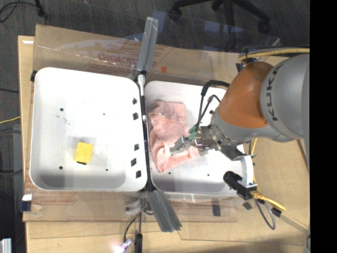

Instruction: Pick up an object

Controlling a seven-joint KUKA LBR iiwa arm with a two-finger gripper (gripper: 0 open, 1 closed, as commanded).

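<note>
The gripper sits low in the right bin, its fingers pinching the crumpled pink cloth. A yellow block lies in the left bin.

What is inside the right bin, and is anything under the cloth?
The right bin holds a crumpled pink cloth, with the gripper on it. Whatever lies beneath the cloth is covered and cannot be seen.

Left bin floor mostly open, only yellow block near its front; right bin crowded: pink cloth fills left half, arm overhangs right half.
</note>
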